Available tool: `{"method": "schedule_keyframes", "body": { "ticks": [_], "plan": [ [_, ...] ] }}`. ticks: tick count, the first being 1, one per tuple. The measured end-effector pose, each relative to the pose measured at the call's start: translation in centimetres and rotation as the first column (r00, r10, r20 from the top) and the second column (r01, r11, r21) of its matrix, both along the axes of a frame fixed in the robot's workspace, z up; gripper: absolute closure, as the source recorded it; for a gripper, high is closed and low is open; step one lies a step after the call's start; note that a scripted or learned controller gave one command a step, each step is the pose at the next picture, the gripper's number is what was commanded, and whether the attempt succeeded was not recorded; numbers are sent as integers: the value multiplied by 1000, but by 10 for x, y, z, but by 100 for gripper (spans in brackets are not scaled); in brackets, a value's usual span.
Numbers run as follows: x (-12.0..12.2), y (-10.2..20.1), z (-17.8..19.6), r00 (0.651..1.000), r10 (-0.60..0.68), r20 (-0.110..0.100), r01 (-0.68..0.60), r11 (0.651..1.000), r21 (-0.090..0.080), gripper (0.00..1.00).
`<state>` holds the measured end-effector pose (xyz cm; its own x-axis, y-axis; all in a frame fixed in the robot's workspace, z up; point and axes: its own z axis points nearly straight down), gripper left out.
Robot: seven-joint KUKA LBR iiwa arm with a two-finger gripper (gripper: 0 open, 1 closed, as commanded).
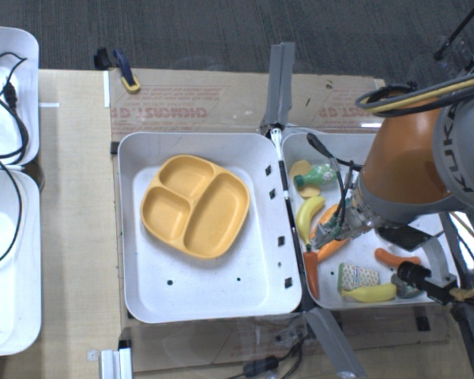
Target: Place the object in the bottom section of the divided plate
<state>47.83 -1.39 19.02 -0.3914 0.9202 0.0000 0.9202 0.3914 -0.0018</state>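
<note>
Right now, divided plate in left bin, long axis slanting upper-left to lower-right.

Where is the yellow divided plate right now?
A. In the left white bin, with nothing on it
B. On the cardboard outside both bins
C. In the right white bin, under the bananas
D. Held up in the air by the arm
A: the divided plate lies flat in the left bin, its three sections bare, while the toy food sits in the right bin.

The divided plate lies in the left bin, toward its 11 o'clock corner. The right bin touches it at 3 o'clock and holds a banana, with a second banana at 5 o'clock.
</note>
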Motion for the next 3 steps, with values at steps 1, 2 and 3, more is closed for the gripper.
{"method": "schedule_keyframes", "body": {
  "ticks": [1,2,3],
  "plan": [
    [-1,-122,-8,994,-105,-2,105,994,-1,100],
    [11,-34,0,1000,29,-1,-29,1000,0,100],
    [18,65,-1,999,-35,-3,35,999,-2,100]
  ]
}}
